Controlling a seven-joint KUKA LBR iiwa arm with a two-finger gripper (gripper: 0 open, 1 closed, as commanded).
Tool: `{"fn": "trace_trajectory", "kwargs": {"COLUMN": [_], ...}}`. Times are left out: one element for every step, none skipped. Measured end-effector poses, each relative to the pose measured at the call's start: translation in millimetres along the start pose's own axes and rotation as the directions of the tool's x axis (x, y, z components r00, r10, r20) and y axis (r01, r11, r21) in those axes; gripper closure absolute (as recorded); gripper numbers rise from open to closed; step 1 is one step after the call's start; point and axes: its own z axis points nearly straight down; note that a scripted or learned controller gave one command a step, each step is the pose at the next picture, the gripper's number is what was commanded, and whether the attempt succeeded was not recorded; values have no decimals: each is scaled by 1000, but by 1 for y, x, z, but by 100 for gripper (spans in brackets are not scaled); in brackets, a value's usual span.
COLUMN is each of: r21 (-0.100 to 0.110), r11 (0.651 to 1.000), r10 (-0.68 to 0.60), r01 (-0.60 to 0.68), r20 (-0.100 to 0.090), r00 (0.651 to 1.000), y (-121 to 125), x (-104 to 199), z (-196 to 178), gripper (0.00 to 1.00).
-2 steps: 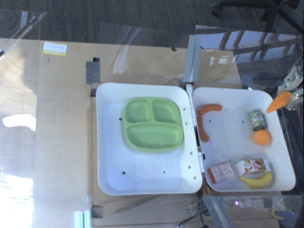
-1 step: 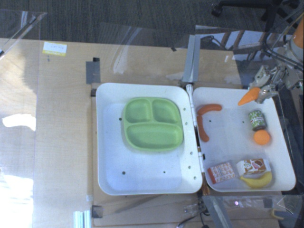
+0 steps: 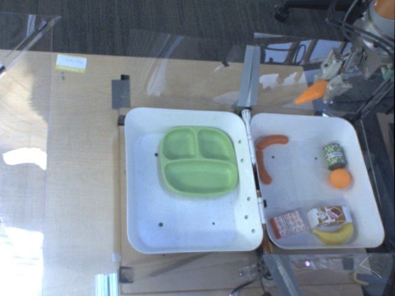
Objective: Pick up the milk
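Well, starting at the left: the left bin (image 3: 139, 227) holds a green divided plate (image 3: 199, 162), which has nothing to do with my job. Everything that matters is in the right bin (image 3: 302, 128). Two reddish sausages (image 3: 266, 155) lie near its left wall. Along its near edge sits a red-and-white packet (image 3: 287, 223). Just to the right of that is the white-and-brown carton I take to be the milk (image 3: 330, 214), lying on its side. A banana (image 3: 334, 234) is tucked against the carton's near edge and touches it. Further back on the right are a small green can (image 3: 334, 156) and an orange (image 3: 340, 179), well clear of the carton.

The gripper (image 3: 332, 78) hangs above the bin's far right corner, outside the rim and well apart from the milk. A carrot-like orange piece (image 3: 311, 93) sits at its tip, but I cannot tell whether the gripper is clamped on it or released.

By my reading the task is at its very start and the approach is not yet made. The next move calls for bringing the arm to the bin's near edge. Then I would descend on the carton across its narrow sides, keeping off the banana and the packet.
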Motion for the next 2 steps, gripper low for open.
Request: {"fn": "trace_trajectory", "kwargs": {"r21": [-3, -2], "r11": [964, 850], "r10": [-267, -527], "r01": [267, 527], "r20": [-6, 1], "r00": [964, 850], "y": [-51, 39], "x": [-4, -10], "z": [84, -86], "gripper": [100, 100]}}
